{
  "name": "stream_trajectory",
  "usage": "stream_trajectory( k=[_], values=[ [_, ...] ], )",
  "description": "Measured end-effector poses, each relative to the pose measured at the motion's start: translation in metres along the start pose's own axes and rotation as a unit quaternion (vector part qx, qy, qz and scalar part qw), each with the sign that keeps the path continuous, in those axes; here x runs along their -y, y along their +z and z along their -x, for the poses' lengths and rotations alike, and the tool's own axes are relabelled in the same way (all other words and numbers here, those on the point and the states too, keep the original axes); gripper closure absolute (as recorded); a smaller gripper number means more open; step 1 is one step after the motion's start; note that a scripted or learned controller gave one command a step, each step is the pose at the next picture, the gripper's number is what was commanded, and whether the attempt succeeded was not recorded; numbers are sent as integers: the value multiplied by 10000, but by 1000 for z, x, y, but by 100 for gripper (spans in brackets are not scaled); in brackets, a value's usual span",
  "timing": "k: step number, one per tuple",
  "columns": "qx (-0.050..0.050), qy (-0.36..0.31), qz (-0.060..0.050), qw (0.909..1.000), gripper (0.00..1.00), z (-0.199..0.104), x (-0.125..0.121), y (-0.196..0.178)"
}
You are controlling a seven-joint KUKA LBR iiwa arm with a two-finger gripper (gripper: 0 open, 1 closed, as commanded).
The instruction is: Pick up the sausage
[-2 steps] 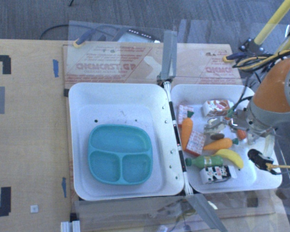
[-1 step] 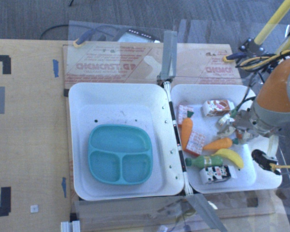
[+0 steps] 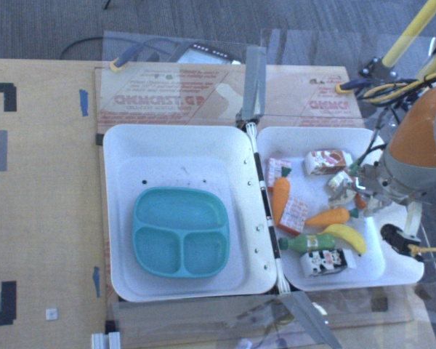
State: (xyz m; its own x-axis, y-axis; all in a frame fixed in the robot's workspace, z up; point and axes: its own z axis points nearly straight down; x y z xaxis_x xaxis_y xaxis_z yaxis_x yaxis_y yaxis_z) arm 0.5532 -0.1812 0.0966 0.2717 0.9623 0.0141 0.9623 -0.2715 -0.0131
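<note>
The sausage is seen in the right bin, near the bin's middle, as an orange-brown oblong lying almost level, its right end raised a little. The gripper is seen above the same bin, toward 3 o'clock of the bin's centre, at the end of the arm, which comes in from the right. From the gripper, the sausage lies at about 7 o'clock, near but apart from it; nothing is seen held. How far the gripper is open cannot be told (its tip is blurred against the clutter beneath).

The sausage is closely surrounded. A banana lies just beside it at 5 o'clock, and a red-and-white packet touches or nearly touches its left end at 9 o'clock. A carrot is placed beyond that packet, upright in the view, greens toward 12 o'clock. A green bottle lies at 7 o'clock of the sausage, and a black-and-white carton below it at 6 o'clock. A red-and-white box is seen at 12 o'clock, near the bin's far wall.

In the left bin a teal plate with three compartments is set, well apart from the sausage.
</note>
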Motion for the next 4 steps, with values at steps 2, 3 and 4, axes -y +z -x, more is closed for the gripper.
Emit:
stream_trajectory(
  k=[2,3,4],
  values=[
    [-5,44,-57,10000,100,4,1,-12],
    [-7,63,-85,9999,100,5,1,-18],
    [-9,81,-115,9999,100,7,2,-24]
  ],
)
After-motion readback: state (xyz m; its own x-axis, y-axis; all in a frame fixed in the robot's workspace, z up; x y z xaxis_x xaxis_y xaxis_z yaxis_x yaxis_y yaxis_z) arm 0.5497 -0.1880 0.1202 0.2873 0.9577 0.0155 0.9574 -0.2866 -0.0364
